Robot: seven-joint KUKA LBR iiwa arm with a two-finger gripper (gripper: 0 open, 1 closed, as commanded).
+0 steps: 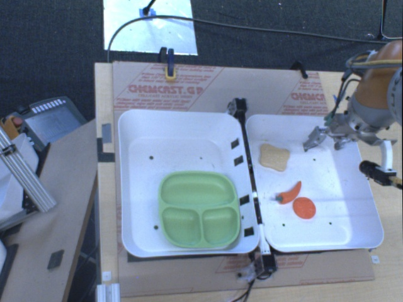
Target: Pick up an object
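Two shallow white bins sit side by side on the worktop (208, 80), which is covered by a sheet of printed cardboard.

Left bin (135, 168): it holds one green divided tray (199, 208) with three compartments, lying flat toward the near right corner of the bin. Nothing lies in the tray's compartments.

Right bin (359, 225): it holds three loose items. A pale tan slice of bread (274, 157) lies flat in the far left part of the bin. Nearer the camera, an orange carrot (290, 193) lies at a slant, its dark tip pointing toward the divider between the bins. An orange-red round disc (305, 207) lies flat just beside the carrot's thick end; whether the two touch cannot be determined.

Arm: the grey arm with its orange band (376, 83) enters from the right, over the far right part of the right bin. The gripper (327, 138) hangs above the bin's far side, to the right of the bread slice and apart from it. Its fingers appear spread, with one tip (312, 142) pointing toward the bread; nothing is seen between them. All three items rest on the bin floor, none lifted.
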